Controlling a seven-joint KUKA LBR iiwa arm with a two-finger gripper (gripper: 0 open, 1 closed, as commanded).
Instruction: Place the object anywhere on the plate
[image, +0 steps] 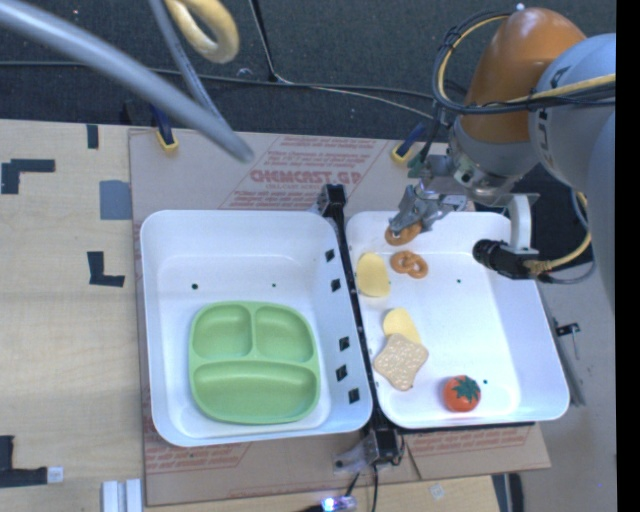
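**Q:** From the overhead camera, where are you, and what do you have?

**Me:** My gripper (412, 226) hangs over the far-left corner of the right bin (520, 405). Between my fingers sits a small brown pretzel-like piece (402, 235), so I'd call my jaws clenched on it. It is small and partly covered by my fingers, so I can't say how firm the grip is.

**Q:** How will it handle?

**Me:** I'd judge it light and stiff, probably toy food, with a smooth surface that could slip. It's thin, so pinching across its rim, as I seem to be doing, looks like the sensible hold. A hard squeeze could pop it out sideways.

**Q:** Where does it go?

**Me:** To the green plate (255, 361), which lies in the near half of the left bin (160, 240), well apart from me. It has three compartments, and any of them will do.

**Q:** What's around you?

**Me:** In my bin, a second pretzel (408, 264) lies just beside the one I hold. A pale yellow piece (372, 275) rests by the left wall, and another yellow piece (401, 323) touches a cracker (400, 361) toward the near side. A tomato (461, 393) sits near the near-right corner.

**Q:** Anything in the way?

**Me:** The black divider (343, 300) where the two bins meet. I'd need to be high enough to clear both rims on the way across.
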